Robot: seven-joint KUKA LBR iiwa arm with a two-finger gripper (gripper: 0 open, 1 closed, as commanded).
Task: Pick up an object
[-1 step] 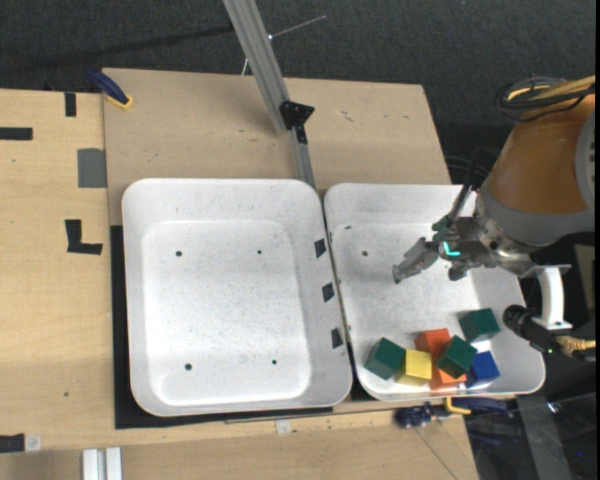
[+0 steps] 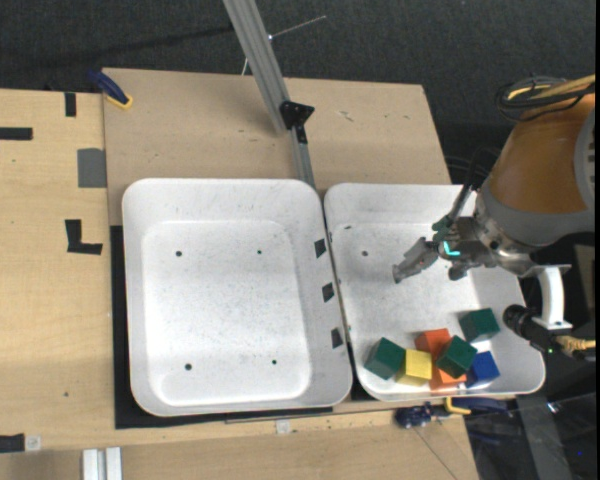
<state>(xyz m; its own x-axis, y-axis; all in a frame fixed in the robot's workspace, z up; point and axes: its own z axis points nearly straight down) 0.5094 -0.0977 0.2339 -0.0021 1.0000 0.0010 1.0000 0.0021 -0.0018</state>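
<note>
Coloured blocks lie clustered in the near right corner of the right bin [image 2: 380, 203]: a green block [image 2: 385, 357] at the cluster's left, a yellow block [image 2: 417, 366] just beside it, an orange block [image 2: 433, 341] behind that, a second green block [image 2: 458, 354] touching the orange one, a blue block [image 2: 483, 367] at the front right, and a dark green block [image 2: 478, 322] slightly apart toward the right wall. Above the bin's middle, well clear of the blocks, hangs the gripper [image 2: 412, 266], pointing left and downward over bare white floor; whether its fingers are apart or together cannot be told, and nothing is visibly between them. The arm's grey wrist and orange band [image 2: 540, 168] reach in from the right. The left bin [image 2: 140, 208] sits alongside, its wall touching the right bin's. Both rest on a wooden bench [image 2: 360, 128], crossed by a slanted metal rail [image 2: 255, 38].
</note>
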